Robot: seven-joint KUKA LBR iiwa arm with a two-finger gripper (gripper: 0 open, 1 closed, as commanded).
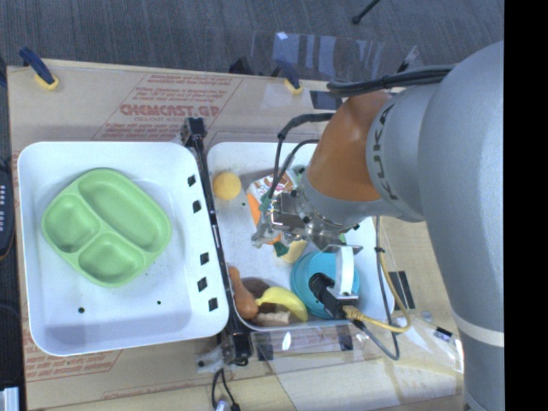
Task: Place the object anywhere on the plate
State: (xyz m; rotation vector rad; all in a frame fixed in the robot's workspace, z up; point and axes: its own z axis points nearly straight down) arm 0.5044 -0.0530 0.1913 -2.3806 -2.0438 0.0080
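Note:
A green divided plate point(104, 225) lies in the left white bin point(51, 332), toward its left side, with nothing on it. My gripper point(272, 228) is low in the right bin point(235, 154), over a cluster of small toys near its middle. Its tip is dark and crowded by those toys. An orange piece point(254, 208) sits just left of the gripper, and a pale yellow piece point(295, 251) lies under it. The grey wrist and orange band point(347, 157) cover much of the right bin.
In the right bin, a yellow ball point(227, 185) rests near the far left corner. A banana point(282, 300), a brown toy point(242, 289) and a blue cup point(312, 276) lie at the near end. A black divider point(205, 221) separates the bins.

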